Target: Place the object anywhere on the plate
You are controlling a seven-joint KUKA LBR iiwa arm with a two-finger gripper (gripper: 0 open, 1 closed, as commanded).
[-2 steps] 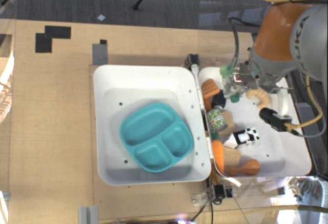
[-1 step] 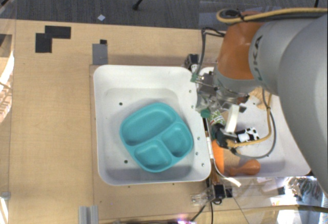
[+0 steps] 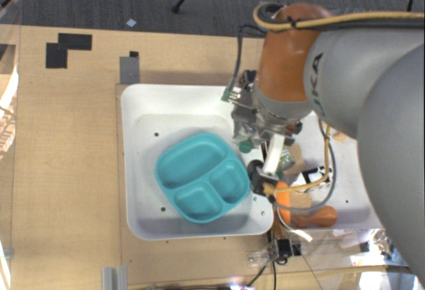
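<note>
- The left bin [image 3: 133,149] is seen on the wooden bench, with the teal plate [image 3: 199,176] set in it at a slant, toward its right wall.
- Three compartments are moulded into the plate, and nothing is seen lying in any of them, so the placing is judged not yet done.
- The gripper [image 3: 252,139] is found just right of the plate's edge, over the divide between the two bins; whether it is parted or closed cannot be told, and nothing can be seen held in it.
- In the right bin [image 3: 342,179], a green piece [image 3: 287,161], an orange piece [image 3: 284,201] and a brown piece [image 3: 317,217] are seen close together, below and beside the gripper.
- The thing to be placed is taken to be one of these, though which cannot be told; the pick-up step is judged to be in hand.
- A firm grasp on one piece is called for next, followed by a lift clear of the bin wall and a short carry leftward over the plate.
- Much of the right bin is hidden by the grey arm [image 3: 358,83].
</note>
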